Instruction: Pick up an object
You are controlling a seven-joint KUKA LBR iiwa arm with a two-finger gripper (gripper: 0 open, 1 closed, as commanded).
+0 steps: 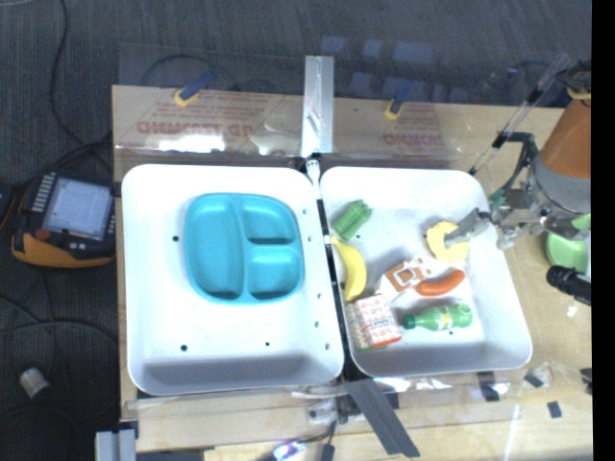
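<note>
Two white bins sit side by side on the table point(538, 296). The left bin point(154, 334), well away from the claw, holds one blue divided tray point(243, 246) with three compartments, all bare.

The right bin point(500, 339) holds seven items. One yellow piece point(446, 241) lies right under the claw point(471, 225), which reaches in over the bin's far right side; whether the two touch is unclear, and I cannot tell how the claw is set. Just below it lie one orange-red carrot-like piece point(440, 282) and one small orange-and-white carton point(406, 275). Further below are one green bottle point(437, 318) on its side and one red-and-white box point(374, 322). Across the bin from the claw, near the divider, lie one banana point(353, 269) and one green vegetable point(351, 218).
</note>
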